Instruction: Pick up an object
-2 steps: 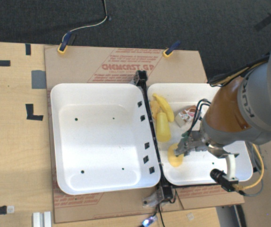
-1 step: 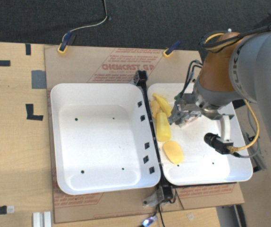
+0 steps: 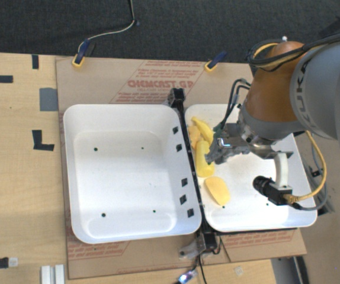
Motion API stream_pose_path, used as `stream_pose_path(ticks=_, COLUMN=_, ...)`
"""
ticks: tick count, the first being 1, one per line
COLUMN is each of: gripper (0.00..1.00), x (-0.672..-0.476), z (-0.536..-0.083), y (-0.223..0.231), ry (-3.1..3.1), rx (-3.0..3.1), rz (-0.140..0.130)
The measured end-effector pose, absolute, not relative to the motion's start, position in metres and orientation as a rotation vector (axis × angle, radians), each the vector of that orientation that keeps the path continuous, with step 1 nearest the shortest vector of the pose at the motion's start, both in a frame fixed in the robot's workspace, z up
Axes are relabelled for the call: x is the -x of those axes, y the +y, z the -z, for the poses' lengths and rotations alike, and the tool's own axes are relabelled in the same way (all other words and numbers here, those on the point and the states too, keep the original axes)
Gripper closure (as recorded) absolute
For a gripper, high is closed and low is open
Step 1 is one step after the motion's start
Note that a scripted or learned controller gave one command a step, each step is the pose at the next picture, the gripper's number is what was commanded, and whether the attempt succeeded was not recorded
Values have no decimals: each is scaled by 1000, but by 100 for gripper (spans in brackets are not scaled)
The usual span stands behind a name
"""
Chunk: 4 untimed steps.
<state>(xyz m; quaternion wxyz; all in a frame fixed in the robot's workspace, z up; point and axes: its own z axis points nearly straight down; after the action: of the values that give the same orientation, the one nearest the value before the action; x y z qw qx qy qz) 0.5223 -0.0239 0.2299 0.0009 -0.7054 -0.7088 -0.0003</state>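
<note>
Bench with cardboard sheet (image 3: 158, 81) bearing red print, clamped at its far edge by two blue-and-yellow clips. Two shallow white bins side by side: left bin (image 3: 122, 170); right bin (image 3: 259, 218), holding yellow items along its left wall: a bunch of bananas (image 3: 201, 136), a long yellow piece (image 3: 204, 161) just below it, and a rounded yellow piece (image 3: 218, 190) nearer the camera. Grey arm with orange band (image 3: 273, 81) reaching in over the right bin; gripper (image 3: 220, 149) low beside the long yellow piece, finger state unclear. Black cable crossing dark floor behind.
</note>
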Motion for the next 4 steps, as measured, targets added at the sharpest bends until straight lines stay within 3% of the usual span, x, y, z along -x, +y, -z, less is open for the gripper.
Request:
stream_pose_path(ticks=1, gripper=100, x=-481, z=-217, y=-16, ry=-2217, rx=2219, rz=-7)
stream_pose_path(ticks=2, gripper=100, x=-523, z=-181, y=89, ry=-2230, rx=2209, rz=-3)
stream_pose_path(ticks=3, gripper=100, x=-560, z=-344, y=122, ry=-2235, rx=2219, rz=20)
stream_pose_path(ticks=4, gripper=100, x=-551, z=-286, y=76, ry=-2215, rx=2224, rz=-13)
